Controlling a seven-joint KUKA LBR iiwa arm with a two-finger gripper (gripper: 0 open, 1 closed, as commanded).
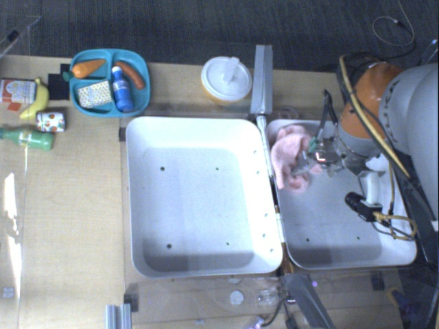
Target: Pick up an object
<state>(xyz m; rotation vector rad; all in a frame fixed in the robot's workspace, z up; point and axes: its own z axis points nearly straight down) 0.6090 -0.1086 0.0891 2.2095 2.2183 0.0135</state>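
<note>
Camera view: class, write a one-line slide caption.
Gripper down on a pink cloth in the right bin.

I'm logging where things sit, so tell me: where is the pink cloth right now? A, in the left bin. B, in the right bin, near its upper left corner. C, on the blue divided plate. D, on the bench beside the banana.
B: the pink cloth lies inside the right bin, near its upper left corner, with the gripper right at it.
</note>
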